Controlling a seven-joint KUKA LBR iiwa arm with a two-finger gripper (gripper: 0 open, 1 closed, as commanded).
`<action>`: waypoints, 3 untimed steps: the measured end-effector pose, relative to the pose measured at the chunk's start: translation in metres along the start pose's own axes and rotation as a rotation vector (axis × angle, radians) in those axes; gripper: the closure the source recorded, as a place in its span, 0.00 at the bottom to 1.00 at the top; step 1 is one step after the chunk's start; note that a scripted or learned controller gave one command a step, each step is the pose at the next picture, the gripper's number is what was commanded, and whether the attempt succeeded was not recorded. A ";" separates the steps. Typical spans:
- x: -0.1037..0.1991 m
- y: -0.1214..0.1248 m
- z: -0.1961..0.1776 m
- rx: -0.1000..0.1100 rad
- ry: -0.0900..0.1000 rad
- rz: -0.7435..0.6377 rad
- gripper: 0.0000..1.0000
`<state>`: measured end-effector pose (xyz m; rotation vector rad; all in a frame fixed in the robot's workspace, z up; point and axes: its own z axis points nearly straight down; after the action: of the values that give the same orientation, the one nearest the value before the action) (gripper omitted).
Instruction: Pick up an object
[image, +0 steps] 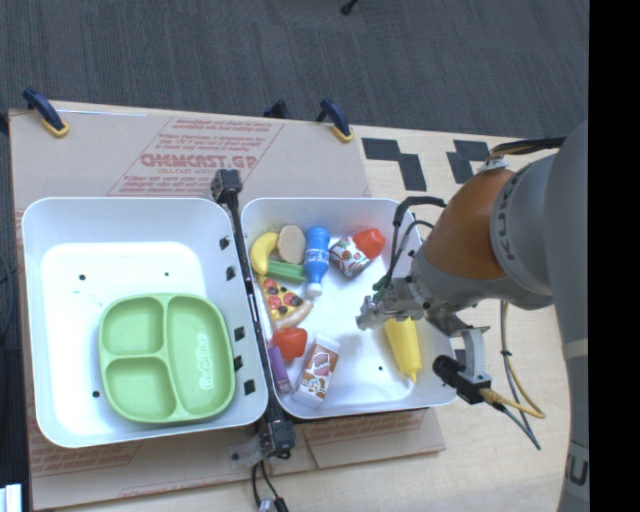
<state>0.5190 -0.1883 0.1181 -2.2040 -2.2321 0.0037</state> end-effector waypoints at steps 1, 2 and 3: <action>0.025 0.125 -0.044 -0.007 -0.002 0.007 1.00; 0.040 0.080 -0.092 -0.004 -0.001 0.009 1.00; 0.041 0.079 -0.091 -0.003 0.000 0.009 0.00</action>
<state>0.5984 -0.1468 0.2090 -2.2150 -2.2240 0.0012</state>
